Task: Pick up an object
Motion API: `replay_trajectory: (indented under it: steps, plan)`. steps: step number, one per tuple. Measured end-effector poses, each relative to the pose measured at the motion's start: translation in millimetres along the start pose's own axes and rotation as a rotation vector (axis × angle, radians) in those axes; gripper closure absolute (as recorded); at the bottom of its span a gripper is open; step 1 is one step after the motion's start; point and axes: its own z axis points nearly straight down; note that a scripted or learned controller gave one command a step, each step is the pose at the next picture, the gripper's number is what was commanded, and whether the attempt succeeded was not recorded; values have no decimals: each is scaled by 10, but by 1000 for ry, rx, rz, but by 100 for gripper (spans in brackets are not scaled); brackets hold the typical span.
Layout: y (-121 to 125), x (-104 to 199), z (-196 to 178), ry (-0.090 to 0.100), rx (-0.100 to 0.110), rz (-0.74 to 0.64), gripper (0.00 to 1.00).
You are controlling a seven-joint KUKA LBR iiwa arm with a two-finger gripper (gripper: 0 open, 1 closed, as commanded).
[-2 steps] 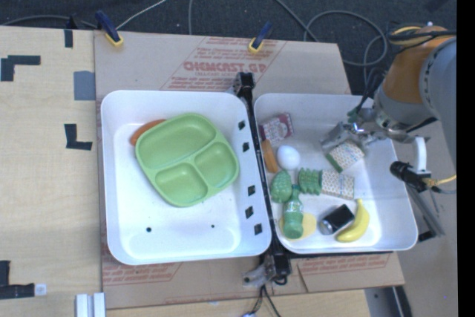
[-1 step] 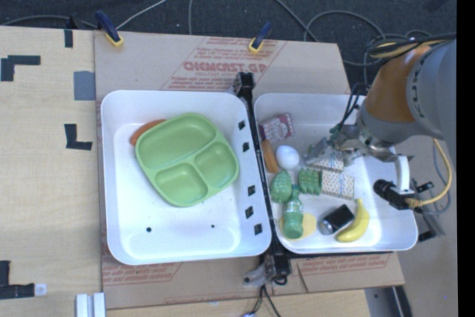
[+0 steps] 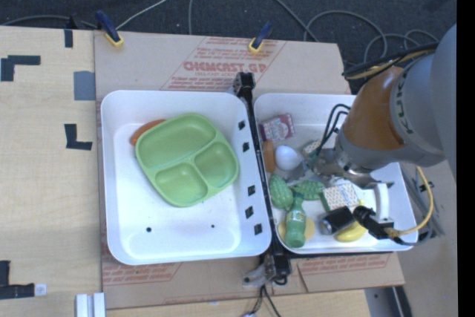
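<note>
Nothing is lifted yet: the gripper [image 3: 320, 159] is down in the right bin [image 3: 404, 241] among the white egg [image 3: 288, 157], green toys [image 3: 282, 191] and yellow banana [image 3: 350, 233], its grip impossible to tell, while the green divided plate [image 3: 187, 158] lies in the left bin [image 3: 119, 182].

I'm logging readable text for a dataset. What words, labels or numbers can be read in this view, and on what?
"CHEMCAST GP": red print on the brown cardboard sheet under the bins; the smaller red lines below it are too blurred to read.
Small reddish packet in the right bin: print too small to read.
Patterned packet: unreadable.
</note>
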Motion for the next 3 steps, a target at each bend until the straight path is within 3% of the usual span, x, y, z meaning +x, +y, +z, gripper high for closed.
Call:
replay_trajectory:
  steps: [1, 2, 3]
  plan:
    - [5, -7, -97, -1, 0, 0, 100]
    - [4, -7, -96, -1, 0, 0, 0]
    - [-504, 88, -10, -10, -8, 5, 0]
